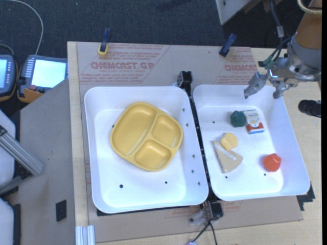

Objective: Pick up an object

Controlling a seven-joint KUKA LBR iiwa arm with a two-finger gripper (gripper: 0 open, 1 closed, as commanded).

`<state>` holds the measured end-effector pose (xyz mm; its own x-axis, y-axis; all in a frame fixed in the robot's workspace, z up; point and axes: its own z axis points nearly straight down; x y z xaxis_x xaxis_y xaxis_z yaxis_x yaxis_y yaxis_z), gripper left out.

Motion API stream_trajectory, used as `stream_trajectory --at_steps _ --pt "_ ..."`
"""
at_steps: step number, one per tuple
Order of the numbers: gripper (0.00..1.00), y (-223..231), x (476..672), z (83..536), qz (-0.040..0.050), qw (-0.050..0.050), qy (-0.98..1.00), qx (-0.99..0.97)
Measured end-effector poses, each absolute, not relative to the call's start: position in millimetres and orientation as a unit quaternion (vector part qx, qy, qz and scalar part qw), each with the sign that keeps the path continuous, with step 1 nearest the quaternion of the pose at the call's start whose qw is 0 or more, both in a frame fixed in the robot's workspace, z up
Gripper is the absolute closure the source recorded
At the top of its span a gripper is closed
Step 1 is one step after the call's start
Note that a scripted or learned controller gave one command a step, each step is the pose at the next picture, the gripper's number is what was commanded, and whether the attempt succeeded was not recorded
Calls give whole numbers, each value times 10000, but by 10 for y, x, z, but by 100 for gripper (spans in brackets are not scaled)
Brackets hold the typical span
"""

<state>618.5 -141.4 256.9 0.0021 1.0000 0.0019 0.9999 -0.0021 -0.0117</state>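
**Gripper poised over right bin, nothing held**

Camera view, looking down at a slant. Two shallow white bins side by side on a board-covered bench. Left bin (97,188): holds one yellow compartment plate (146,136), three sections, lying flat near the middle. Right bin (294,180): holds the small candidates. Dark green round piece (237,118) toward the far side, touching or just beside a small red-and-white carton (253,121). Pale yellow wedge (228,154) near the bin's middle, a lighter strip across it. Orange-red rounded piece (272,162) toward the near right, well apart from the rest.

Gripper (265,86) above the far rim of the right bin, arm entering from the right. Fingers (252,88) spread apart, empty gap between them, nothing clamped. Green piece and carton nearest to it, just toward the camera.

Judgement: approach stage, no grasp made yet. Best chance probably the orange-red piece: isolated, clear on all sides, compact enough for a two-finger close. Green piece closer but crowded by the carton; risk of a finger landing on the carton and nudging both. For either choice: centre the open fingers over the piece, descend straight, keep clear of the bin wall, close only once the piece sits between the pads, then lift slowly to check the hold.
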Motion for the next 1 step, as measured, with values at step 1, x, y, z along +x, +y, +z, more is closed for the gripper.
stream_trajectory --at_steps 1 --pt "0 -1412 6205 2626 3 4 -7071 -7071"
